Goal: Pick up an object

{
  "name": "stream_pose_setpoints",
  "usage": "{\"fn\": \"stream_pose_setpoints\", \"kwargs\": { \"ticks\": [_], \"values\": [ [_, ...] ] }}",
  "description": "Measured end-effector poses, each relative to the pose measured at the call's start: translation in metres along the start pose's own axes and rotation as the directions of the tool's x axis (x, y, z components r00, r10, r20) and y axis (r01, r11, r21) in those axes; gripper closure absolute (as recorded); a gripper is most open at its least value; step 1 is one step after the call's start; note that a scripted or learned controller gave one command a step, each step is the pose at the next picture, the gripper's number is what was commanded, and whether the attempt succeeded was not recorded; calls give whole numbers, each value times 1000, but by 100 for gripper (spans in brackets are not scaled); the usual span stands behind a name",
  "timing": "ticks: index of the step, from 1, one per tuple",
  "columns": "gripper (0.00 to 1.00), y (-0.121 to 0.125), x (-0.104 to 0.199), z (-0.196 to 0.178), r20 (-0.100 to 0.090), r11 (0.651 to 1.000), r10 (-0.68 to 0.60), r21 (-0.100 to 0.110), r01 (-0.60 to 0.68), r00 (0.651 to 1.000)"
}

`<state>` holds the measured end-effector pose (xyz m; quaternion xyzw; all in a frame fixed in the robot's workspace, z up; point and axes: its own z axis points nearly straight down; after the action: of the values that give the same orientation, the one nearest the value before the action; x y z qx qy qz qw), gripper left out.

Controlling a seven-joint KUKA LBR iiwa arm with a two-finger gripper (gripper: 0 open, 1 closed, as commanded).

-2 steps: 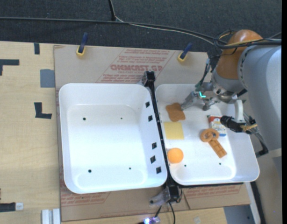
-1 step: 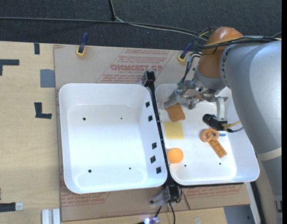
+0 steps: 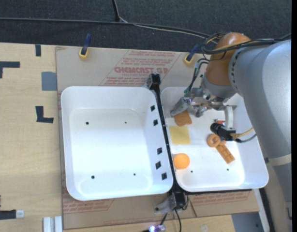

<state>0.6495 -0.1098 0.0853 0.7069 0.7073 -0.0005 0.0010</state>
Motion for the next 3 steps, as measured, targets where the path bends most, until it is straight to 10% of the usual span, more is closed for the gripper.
{"fn": "stream_pose_setpoints", "kwargs": {
  "ticks": [1,2,3],
  "values": [
    [100,1,0,-11,1,1000,-1,-2,1,1000],
    [0,1,0,-10,1,1000,-1,-2,1,1000],
    [0,-3,7,1,1,1000,-1,1,1,1000]
  ]
}}
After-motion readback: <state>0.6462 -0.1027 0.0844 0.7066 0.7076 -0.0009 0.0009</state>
